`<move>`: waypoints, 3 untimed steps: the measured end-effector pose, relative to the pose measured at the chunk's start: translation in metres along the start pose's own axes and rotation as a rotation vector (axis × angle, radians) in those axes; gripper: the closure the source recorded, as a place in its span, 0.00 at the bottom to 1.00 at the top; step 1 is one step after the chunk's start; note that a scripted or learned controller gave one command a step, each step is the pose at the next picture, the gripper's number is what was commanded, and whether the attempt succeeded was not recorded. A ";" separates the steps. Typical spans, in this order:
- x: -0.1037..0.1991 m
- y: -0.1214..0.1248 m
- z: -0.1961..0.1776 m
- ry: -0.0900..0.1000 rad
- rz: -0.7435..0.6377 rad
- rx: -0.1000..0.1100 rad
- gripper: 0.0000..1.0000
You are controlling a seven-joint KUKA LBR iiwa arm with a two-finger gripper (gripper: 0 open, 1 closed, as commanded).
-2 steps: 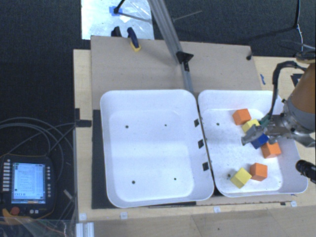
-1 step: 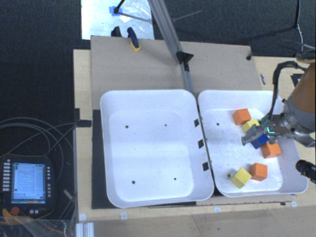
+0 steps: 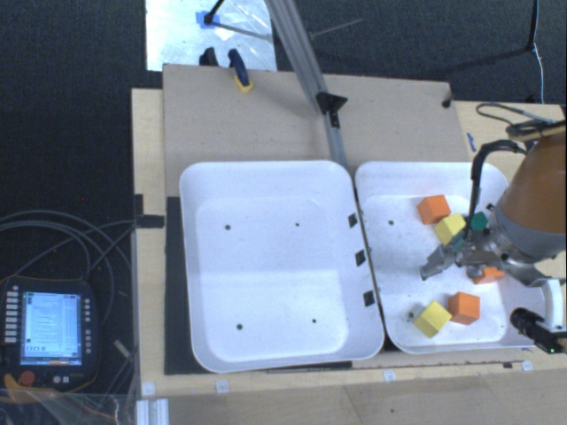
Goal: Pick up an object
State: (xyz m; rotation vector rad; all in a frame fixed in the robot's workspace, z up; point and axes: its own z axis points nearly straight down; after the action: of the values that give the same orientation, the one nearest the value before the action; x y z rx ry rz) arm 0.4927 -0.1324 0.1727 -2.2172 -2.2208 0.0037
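The right bin (image 3: 390, 237) holds several small blocks. An orange cube (image 3: 434, 208) and a yellow block (image 3: 449, 228) lie together near its back, with a small green piece (image 3: 478, 222) just right of them. Near the front, an orange cube (image 3: 463, 307) touches a yellow cube (image 3: 432, 319). Another orange piece (image 3: 487, 274) peeks out under the wrist. My gripper (image 3: 437, 265) hangs low over the bin's middle, between the two groups of blocks. It touches no block that I can see.
The left bin (image 3: 275, 264) sits beside the right one. A grey pole (image 3: 301, 51) slants across the back of the bench. A teach pendant (image 3: 49, 330) with cables lies on the floor at left. Cables run at the right rear.
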 end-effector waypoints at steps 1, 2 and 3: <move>-0.007 0.002 0.045 0.000 0.000 -0.001 0.00; -0.007 0.002 0.068 0.000 -0.001 -0.003 0.00; -0.008 0.003 0.056 -0.001 -0.003 -0.008 1.00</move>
State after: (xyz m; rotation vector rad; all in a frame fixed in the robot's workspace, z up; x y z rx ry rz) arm 0.4956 -0.1399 0.1169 -2.2185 -2.2283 -0.0033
